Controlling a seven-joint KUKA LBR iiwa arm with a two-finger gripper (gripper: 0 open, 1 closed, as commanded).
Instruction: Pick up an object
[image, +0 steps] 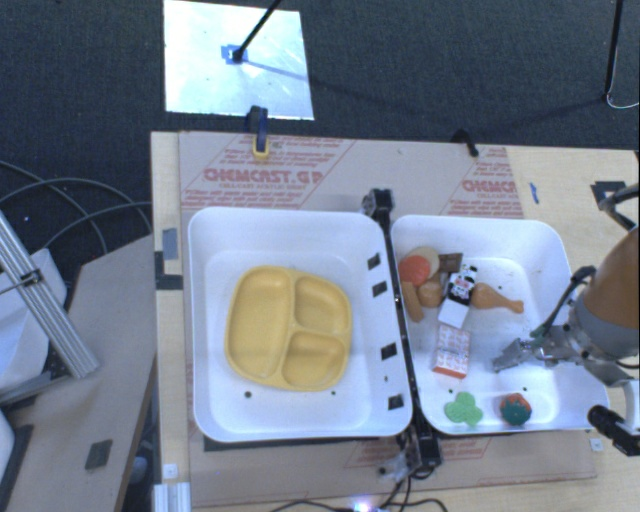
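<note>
Claw (507, 358) lower right of frame, spread open, holding nothing, over bare bin floor. Toys sit left and below: card box (452, 351), green piece (462, 408). Could grab air.

A flat wooden bench (420, 170), covered by a sheet printed with red lettering, carries two shallow white plastic bins. The left white bin (215, 330) sits just beside the right white bin (540, 240), their inner walls touching along a black-clipped seam. Behind the left bin, at the bench's far edge, stands a small blue and yellow clamp (259, 135).
</note>
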